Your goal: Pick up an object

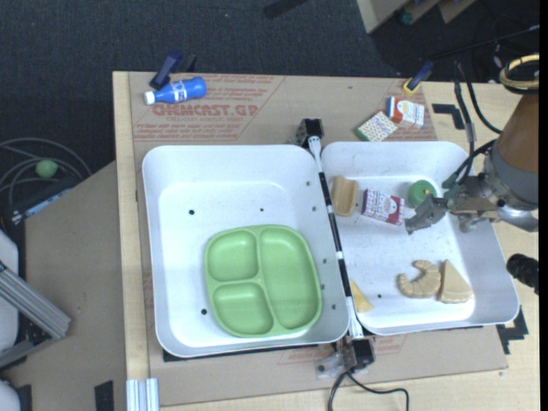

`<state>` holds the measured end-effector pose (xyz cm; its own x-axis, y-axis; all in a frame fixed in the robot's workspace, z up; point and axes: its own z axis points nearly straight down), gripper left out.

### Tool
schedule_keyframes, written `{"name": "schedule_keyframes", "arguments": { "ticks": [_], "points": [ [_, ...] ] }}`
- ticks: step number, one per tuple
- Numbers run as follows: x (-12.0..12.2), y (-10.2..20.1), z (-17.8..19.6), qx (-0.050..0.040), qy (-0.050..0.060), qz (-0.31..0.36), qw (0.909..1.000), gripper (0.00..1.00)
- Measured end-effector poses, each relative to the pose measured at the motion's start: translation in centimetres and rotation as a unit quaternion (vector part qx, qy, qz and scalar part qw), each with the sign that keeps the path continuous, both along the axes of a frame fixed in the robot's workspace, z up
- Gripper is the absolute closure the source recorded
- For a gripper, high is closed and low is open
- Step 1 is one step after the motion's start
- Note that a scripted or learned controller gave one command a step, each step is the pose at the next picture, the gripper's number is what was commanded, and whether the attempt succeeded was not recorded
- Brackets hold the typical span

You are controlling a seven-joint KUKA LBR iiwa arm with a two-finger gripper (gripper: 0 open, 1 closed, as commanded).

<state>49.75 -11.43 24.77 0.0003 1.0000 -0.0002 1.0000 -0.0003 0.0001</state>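
A: Start at the near edge of the bench. What's in the right bin [492, 255]?

B: By its near wall lie two tan, bread-like pieces [435, 282], touching each other, and a small yellow wedge [360, 299] sits in the near left corner. The left bin [171, 229] carries a green divided plate [260, 278] toward its near side.

A: And the gripper [425, 215]?

B: It hovers mid-bin, just beside a green ball [419, 190] and a small red-and-white carton [381, 205]. Whether its fingers are spread or closed, I cannot tell.

A: Which one to take?

B: The carton, I'd judge: light, fairly stiff, flat sides for a pinch across its short width. The ball looks smooth and may roll away.

A: Anything in the way?

B: A tan block [344, 196] touches the carton's left end, close to the wall between the bins. Beyond the bins, on the bench's far edge, lie a blue-and-white bottle [175, 91] and two small packets [390, 118].
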Motion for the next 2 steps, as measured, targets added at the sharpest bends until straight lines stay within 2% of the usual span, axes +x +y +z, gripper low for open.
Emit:
{"name": "schedule_keyframes", "arguments": {
  "ticks": [1,2],
  "points": [
    [3.1,-4.3,-9.8,0.0004,0.002,0.000,1.0000,0.00],
    [12.5,-3.3,-14.5,0.0003,0.000,0.001,1.0000,0.00]
  ]
}}
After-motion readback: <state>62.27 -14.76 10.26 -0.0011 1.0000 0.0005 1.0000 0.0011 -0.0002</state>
